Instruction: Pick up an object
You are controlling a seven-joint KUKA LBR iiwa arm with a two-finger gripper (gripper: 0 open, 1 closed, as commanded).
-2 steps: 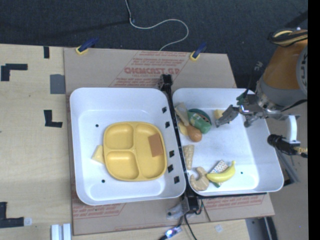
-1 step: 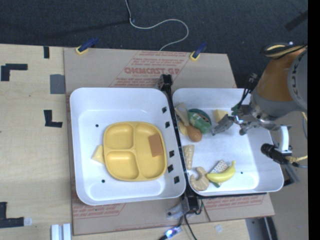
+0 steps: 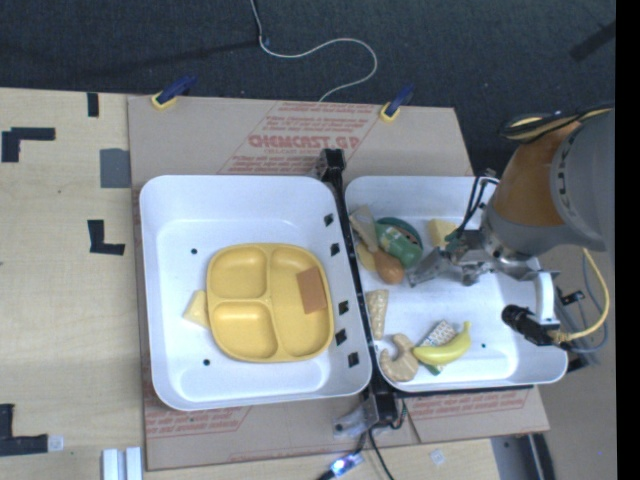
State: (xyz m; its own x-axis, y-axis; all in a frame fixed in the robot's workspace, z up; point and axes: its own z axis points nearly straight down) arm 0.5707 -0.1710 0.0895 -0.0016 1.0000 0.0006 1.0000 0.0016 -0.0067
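The gripper (image 3: 425, 268) hangs low in the right bin (image 3: 520, 368) (1 of 2), beside a green object (image 3: 402, 236); its grip state cannot be told. A toy banana (image 3: 445, 347) lies nearby.

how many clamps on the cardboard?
2. A blue and yellow clamp grips the cardboard sheet at its far left corner, and a second clamp sits on the far edge toward the right. The bins may hide others.
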